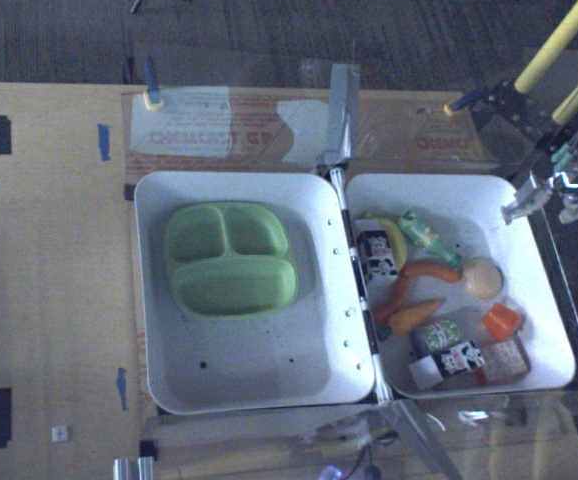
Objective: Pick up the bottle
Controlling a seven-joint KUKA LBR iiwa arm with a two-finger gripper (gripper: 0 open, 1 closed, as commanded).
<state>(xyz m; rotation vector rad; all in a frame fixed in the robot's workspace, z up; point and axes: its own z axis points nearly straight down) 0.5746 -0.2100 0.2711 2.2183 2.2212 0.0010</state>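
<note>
Down front in the right bin (pixel 559 363), a small carton (pixel 447 362) and a can (pixel 435 333) are seen, with a carrot (pixel 415 315) just behind. Further back, the green bottle (pixel 426 235) is lying tilted beside a banana (pixel 393 236). The gripper (pixel 541 193) is parked over the bin's right rim; open or closed can't be told.

Gripper (pixel 547 190) at the frame's right edge, pointing left and slightly downward; arm extends up and right behind it; finger state indistinct.
</note>
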